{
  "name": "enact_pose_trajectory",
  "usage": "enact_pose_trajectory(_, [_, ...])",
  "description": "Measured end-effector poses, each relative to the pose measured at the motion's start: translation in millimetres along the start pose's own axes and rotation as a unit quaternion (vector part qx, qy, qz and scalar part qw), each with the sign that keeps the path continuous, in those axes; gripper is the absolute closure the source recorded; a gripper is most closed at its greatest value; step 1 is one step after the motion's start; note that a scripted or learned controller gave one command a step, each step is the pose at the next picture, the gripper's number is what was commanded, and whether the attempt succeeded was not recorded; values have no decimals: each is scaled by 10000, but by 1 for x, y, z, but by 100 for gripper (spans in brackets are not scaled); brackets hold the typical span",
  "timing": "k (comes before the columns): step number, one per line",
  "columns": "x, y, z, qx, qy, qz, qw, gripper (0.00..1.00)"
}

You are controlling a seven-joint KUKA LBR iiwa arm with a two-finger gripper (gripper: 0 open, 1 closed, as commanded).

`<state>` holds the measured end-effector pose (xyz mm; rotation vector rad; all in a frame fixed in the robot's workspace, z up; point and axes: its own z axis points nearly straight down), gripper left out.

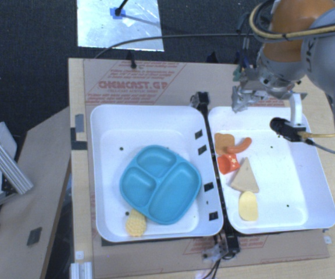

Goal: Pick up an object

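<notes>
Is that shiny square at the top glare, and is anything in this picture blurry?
In the camera view, the silvery sheet behind the bench reflects light unevenly, with bright patches; the white bins look evenly lit with soft, faint shadows under the blue plate; the arm looks slightly soft, while the food pieces stay sharp.

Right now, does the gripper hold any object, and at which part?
Nothing is held. The gripper hangs above the right bin's far edge, with no object between its fingers.
</notes>
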<state>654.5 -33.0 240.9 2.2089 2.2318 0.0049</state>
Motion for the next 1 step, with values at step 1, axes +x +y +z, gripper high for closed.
enact_pose_trajectory(1, [48, 13, 5, -1, 2, 1, 10000, 100])
